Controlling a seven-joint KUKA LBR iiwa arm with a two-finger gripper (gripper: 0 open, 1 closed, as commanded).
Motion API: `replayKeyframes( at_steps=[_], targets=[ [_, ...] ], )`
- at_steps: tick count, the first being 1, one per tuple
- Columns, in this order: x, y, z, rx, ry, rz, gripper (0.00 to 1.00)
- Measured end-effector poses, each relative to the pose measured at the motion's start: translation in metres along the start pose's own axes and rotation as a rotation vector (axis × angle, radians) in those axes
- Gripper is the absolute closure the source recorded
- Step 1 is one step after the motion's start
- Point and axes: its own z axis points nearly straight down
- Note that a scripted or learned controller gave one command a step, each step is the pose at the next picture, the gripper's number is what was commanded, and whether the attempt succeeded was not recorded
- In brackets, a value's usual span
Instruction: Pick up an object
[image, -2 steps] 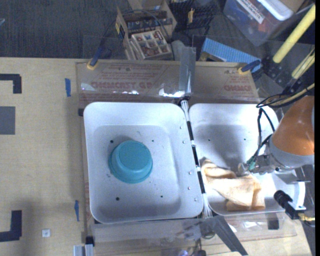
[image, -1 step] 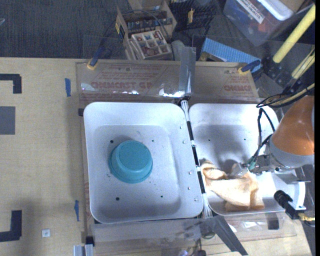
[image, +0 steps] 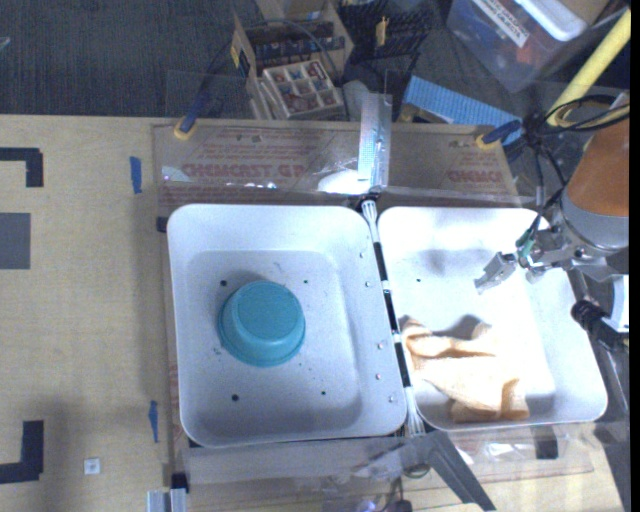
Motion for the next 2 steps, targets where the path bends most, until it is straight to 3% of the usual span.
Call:
replayKeyframes(
  at_steps=[1,2],
  targets=[
    [0.0259,-0.0365,0.0780,-0.009,-0.002,-0.065,0.00],
    [0.0242,-0.0351,0.0687,-0.013,-0.004,-0.062,1.00]
  ],
)
